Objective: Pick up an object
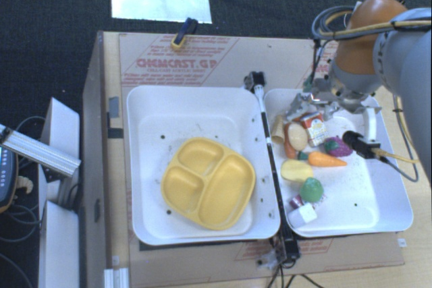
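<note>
The likeliest object is the red-and-white packet (pixel 314 131), lying in the back left part of the right bin (pixel 381 216), touching a tan toy food piece (pixel 295 137) and close to a purple piece (pixel 336 146) and a toy carrot (pixel 326 160); the end effector (pixel 309 104) is just above and behind this group, and I cannot tell if it is spread or pressed together, nor does it visibly carry anything; the risk, in my judgement, comes from the crowding: a descent could land between two pieces and push them apart, or catch only an edge so the packet slips out on the lift; the bin wall near the tan piece may also block one side; further off, a yellow piece (pixel 297 170) and a green piece (pixel 311 190) lie freer; the left bin (pixel 145 145) holds a yellow divided plate (pixel 208 182).
</note>
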Action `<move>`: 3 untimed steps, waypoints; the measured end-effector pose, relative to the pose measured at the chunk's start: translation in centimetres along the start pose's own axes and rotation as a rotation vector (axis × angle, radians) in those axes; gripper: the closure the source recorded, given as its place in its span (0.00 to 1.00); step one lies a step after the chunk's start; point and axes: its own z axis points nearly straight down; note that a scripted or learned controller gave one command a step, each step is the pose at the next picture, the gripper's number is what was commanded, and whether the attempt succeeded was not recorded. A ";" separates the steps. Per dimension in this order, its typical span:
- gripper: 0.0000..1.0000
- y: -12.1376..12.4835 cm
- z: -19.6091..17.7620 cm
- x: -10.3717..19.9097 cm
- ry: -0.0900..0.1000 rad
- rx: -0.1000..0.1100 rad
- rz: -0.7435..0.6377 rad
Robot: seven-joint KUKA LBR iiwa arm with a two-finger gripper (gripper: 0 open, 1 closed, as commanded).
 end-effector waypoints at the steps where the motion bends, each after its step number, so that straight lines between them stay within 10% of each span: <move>1: 0.00 1.4 5.7 -1.8 -0.003 -0.003 0.004; 2: 1.00 1.5 4.5 -1.8 -0.003 -0.005 0.002; 3: 0.00 1.5 4.5 -1.8 -0.003 -0.006 0.002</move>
